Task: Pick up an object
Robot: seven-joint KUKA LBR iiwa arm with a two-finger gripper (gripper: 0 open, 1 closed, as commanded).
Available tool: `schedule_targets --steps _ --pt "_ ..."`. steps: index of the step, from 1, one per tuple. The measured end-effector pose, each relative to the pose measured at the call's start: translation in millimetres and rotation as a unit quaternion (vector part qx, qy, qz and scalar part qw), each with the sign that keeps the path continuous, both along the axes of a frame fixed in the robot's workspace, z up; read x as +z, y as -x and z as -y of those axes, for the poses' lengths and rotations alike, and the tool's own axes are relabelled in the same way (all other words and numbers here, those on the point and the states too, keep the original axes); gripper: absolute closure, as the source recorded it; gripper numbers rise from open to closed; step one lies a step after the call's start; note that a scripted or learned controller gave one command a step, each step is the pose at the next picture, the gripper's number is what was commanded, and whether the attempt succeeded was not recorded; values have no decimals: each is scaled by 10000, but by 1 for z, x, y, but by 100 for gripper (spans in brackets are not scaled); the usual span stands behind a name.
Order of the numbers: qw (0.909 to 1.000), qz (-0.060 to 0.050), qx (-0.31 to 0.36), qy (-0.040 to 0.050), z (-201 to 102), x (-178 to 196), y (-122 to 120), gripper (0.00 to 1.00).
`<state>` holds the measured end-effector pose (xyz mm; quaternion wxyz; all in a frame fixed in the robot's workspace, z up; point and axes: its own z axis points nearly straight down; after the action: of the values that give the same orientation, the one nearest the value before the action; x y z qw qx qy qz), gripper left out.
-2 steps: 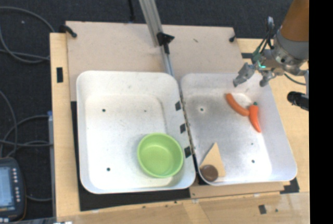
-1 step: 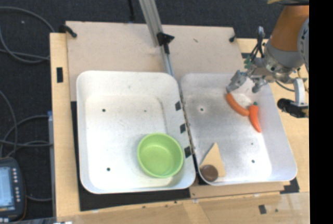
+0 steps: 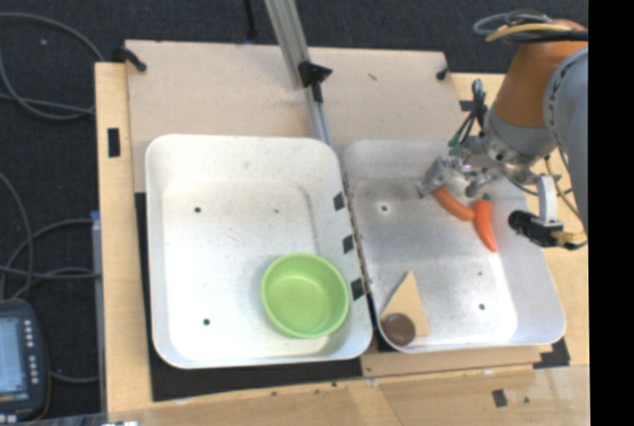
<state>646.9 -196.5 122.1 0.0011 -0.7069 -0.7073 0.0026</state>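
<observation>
Claw over the carrots

Carrots — two small orange toy carrots (image 3: 470, 213) — lie in the right white shallow bin (image 3: 515, 315), near its far right side. The grey arm with the orange band (image 3: 530, 87) reaches in from the right. Its metal claw (image 3: 458, 178) hangs low, just above the carrots. I cannot tell if the claw is open or closed. A tan cone-shaped thing with a brown round end (image 3: 403, 311) lies at the front of the same bin. A round green plastic bowl (image 3: 304, 294) sits in the left white bin (image 3: 198, 166) — both bins rest on the tabletop (image 3: 218, 87).
</observation>
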Motion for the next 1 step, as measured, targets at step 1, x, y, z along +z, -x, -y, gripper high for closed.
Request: schedule_targets --steps 1 --pt "10000 18 1 6 1 -22 0 0"
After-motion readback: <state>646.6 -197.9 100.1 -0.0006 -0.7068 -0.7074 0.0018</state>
